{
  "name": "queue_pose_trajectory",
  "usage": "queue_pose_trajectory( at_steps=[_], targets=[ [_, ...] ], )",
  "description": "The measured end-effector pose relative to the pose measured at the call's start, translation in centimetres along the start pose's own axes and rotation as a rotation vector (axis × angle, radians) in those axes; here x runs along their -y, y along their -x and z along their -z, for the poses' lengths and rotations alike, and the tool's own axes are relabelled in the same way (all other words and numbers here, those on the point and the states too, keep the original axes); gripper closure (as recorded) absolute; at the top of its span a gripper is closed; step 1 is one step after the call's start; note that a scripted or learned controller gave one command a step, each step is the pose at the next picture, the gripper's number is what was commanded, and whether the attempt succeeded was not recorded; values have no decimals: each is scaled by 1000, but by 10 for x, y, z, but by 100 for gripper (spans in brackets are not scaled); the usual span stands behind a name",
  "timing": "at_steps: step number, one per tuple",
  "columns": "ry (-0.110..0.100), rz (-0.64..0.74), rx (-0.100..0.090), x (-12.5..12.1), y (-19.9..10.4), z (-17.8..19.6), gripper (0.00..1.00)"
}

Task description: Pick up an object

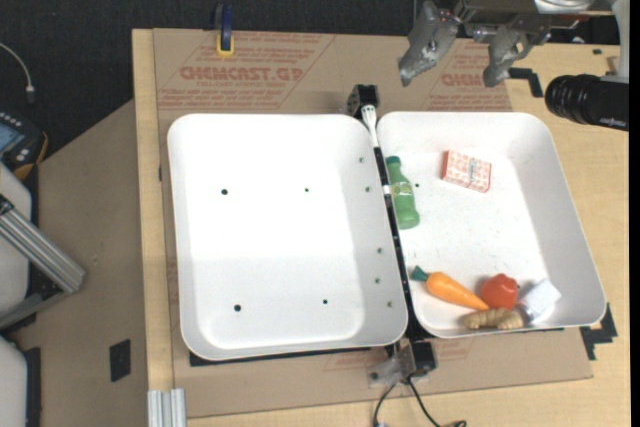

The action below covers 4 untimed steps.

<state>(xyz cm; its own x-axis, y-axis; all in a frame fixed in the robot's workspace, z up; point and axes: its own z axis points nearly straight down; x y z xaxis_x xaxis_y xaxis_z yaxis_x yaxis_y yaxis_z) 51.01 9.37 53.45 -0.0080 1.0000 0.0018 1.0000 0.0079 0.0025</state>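
Observation:
My gripper (pixel 458 65) hangs high over the back edge of the right bin (pixel 565 205), open, with nothing between its two grey fingers (pixel 424 55). Below it in the right bin lie a pink-and-white patterned packet (pixel 467 171), a green bottle (pixel 402 192) along the left wall, an orange carrot (pixel 450 289), a red tomato-like ball (pixel 500 290), a brown ginger-like root (pixel 494 319) and a small white piece (pixel 542 299) at the front right corner.
The left bin (pixel 270 235) sits beside the right one, joined by a black divider with clamps (pixel 362 100). A blue-and-yellow clamp (pixel 225 33) stands at the cardboard's back left. A black cylinder (pixel 585 100) juts in at the right.

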Motion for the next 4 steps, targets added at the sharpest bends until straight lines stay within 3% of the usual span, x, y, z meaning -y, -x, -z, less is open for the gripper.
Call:
queue_pose_trajectory(
  at_steps=[1,2,3,4],
  targets=[
    [-4,-5,1,32,-13,1,0],
    [-1,-4,1,27,-54,0,0],
    [-3,-11,2,31,-24,1,0],
    [-1,-3,0,30,-68,0,0]
  ],
)
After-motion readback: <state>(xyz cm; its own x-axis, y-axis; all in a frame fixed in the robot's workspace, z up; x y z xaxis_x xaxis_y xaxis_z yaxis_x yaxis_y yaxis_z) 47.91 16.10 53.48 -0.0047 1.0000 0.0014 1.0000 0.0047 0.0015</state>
